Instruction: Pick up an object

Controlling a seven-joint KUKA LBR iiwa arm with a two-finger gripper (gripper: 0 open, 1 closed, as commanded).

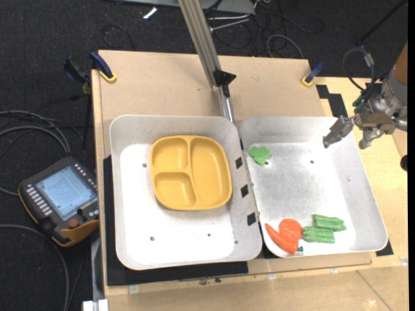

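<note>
In the camera view, your gripper (350, 135) is hovering with fingers spread wide and holding nothing, at two o'clock over the right bin (305, 173). Nothing is picked yet; the whole grasp remains. Candidates are lying at five o'clock: an orange carrot (280, 238), a red tomato (290, 227) and green pea pods (323, 229); a green leaf (260, 155) is sitting at ten o'clock.

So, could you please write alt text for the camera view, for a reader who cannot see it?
A robot arm's open end effector hovers over the right bin's far right corner, holding nothing. That bin holds a green leaf toy and, at the near edge, a red-orange toy and green pods; the left bin holds a yellow divided plate.
</note>
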